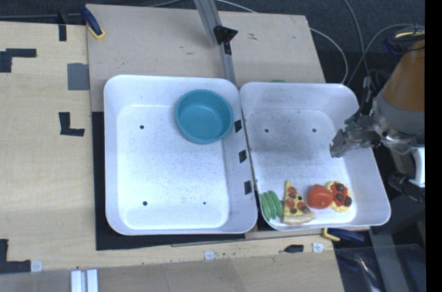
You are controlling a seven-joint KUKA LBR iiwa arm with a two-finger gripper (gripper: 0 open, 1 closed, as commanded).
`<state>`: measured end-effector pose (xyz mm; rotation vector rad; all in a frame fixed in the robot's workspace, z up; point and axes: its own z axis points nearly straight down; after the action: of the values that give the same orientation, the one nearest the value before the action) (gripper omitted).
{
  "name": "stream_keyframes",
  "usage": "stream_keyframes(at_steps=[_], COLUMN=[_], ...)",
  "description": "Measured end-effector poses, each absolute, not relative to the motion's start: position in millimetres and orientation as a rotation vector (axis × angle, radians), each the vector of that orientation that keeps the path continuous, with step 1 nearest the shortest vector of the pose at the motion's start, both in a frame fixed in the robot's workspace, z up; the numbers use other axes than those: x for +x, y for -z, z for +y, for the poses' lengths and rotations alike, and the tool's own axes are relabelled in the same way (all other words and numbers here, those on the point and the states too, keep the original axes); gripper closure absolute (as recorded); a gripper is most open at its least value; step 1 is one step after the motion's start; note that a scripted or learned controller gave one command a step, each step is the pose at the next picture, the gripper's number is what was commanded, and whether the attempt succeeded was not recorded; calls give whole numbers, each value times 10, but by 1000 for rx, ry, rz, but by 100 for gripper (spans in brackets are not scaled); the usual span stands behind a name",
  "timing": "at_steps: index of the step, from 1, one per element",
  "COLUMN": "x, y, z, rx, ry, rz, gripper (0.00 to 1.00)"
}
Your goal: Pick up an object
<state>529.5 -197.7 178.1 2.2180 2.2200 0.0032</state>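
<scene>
Looking down at the bench, I see the gripper [343, 143] hanging over the right edge of the right bin [290, 104], and I cannot tell from this angle how its jaws stand; nothing shows between them. The things I could pick are bunched along the near wall of that bin: a green vegetable [270, 203], a pizza slice [295, 203], a tomato [319, 197] and a small yellow piece with red spots [340, 195]. The left bin [124, 146] holds a blue bowl [204, 116] near its far right corner, well apart from the gripper. My worry is the crowding. The tomato touches or nearly touches the pieces on either side, so a descent there may land a jaw on a neighbour and push everything aside. The pieces also sit close against the wall, so one jaw may strike the rim before closing. The pizza slice looks flat, and I judge it likely to slip out. The round tomato may roll away under an off-centre pinch.
</scene>
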Motion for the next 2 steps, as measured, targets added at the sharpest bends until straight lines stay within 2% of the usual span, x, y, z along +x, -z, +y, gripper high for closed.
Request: stream_keyframes(at_steps=[2], x=[5287], y=[-2705], z=[-2096], rx=[2220], ry=[-1], rz=[2221], gripper=[100])
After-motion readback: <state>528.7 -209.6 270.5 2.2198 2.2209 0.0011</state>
